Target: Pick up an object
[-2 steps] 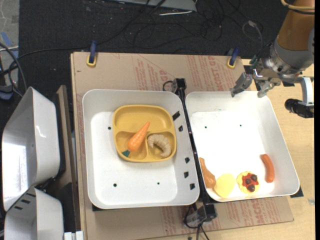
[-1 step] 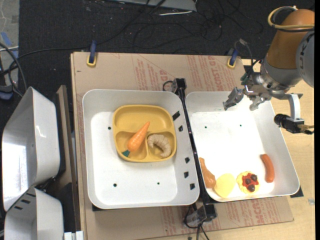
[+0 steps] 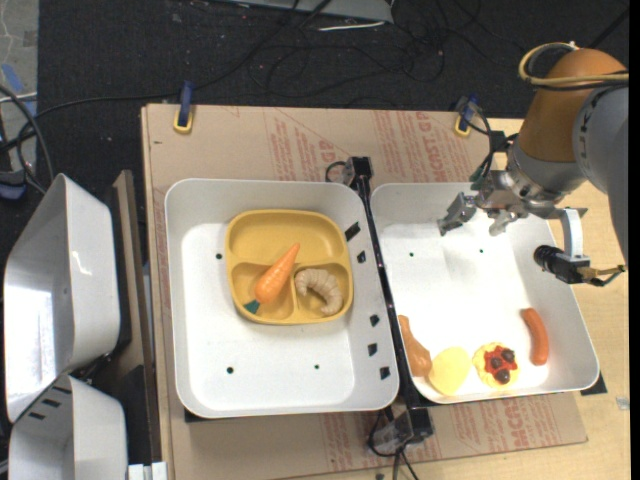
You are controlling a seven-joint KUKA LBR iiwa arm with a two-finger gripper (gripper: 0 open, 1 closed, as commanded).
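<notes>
Along the near edge of the right bin lie four small food pieces in a loose row: an orange drumstick-shaped piece at the near-left corner, its long axis running from the bin's left wall down toward the near edge; just beside it a pale yellow round piece; next a yellow piece with red and dark toppings; and, close to the right wall, one orange sausage lying with its long axis nearly straight from far to near. In the left bin sits one yellow divided plate, holding one carrot that points its thin tip toward the far-right corner, and one pale curled shrimp in the compartment beside it. The gripper hangs over the far edge of the right bin, fingers spread apart with nothing between them, well apart from the four pieces.
</notes>
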